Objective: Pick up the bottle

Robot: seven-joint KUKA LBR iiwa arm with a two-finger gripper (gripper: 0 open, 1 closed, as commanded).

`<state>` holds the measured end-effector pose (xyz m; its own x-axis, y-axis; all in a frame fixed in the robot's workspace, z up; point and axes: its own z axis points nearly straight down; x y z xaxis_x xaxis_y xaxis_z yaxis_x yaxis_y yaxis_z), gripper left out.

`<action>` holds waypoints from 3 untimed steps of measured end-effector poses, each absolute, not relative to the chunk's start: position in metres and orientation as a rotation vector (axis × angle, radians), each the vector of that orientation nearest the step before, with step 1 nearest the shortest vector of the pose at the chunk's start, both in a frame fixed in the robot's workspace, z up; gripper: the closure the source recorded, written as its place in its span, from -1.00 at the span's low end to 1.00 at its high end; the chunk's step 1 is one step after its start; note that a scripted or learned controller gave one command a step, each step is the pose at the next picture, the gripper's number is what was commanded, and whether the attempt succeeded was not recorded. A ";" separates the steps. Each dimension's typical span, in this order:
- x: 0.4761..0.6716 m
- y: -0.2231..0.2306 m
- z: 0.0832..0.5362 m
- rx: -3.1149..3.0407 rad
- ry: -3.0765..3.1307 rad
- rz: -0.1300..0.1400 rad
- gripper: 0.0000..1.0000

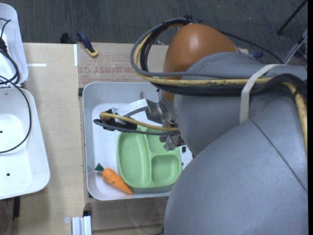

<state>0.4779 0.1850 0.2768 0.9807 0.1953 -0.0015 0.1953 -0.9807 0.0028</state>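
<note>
End effector [168,131] is lowered into the right bin [90,131] beside the green tray [146,163] — its grip cannot be told — so the reach is judged underway, with the bottle yet to be located.

The right part of the right bin [89,131] is covered by the grey arm [244,146], and its looping cables [146,126] are stretched across the bin's middle. The near half of the floor is taken up by a green divided tray [146,163], with a toy carrot [116,180] lodged beside it at the near left corner. Bare floor is left along the bin's left wall and far left corner.
</note>
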 end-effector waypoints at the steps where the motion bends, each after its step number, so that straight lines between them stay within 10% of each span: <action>1: 0.478 0.227 0.243 3.123 0.306 -0.002 1.00; 3: 0.509 0.217 0.355 3.094 0.519 -0.002 1.00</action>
<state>0.5090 0.2168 0.3554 0.9453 0.3262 -0.0016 0.3262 -0.9453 0.0039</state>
